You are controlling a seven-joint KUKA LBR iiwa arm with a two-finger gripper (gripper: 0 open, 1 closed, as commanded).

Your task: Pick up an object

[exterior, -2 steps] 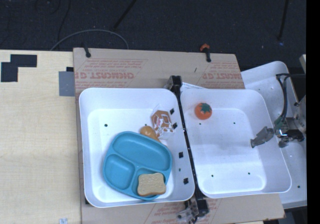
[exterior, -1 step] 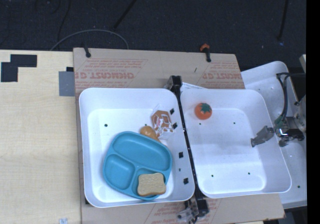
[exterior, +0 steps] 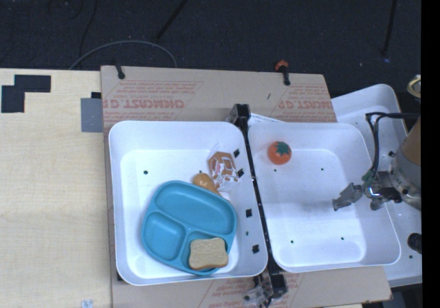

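Observation:
A small orange fruit with a green top [exterior: 279,152] lies in the right bin [exterior: 323,258], near its far left corner. In the left bin [exterior: 127,162] a blue divided plate [exterior: 185,221] carries a slice of toast [exterior: 207,254]. Beside the plate's far edge sit a small yellow-orange item [exterior: 203,181] and a brown-and-white piece in clear wrap [exterior: 223,166]. My gripper [exterior: 359,200] hangs low over the right side of the right bin, well right of the orange fruit. Its fingers stand open with nothing between them.
A black clip rail [exterior: 251,190] divides the two bins. Cardboard [exterior: 206,93] lies under them, with a light wooden bench top [exterior: 48,196] to the left. Cables and a white platform [exterior: 405,258] are at the right beside the arm.

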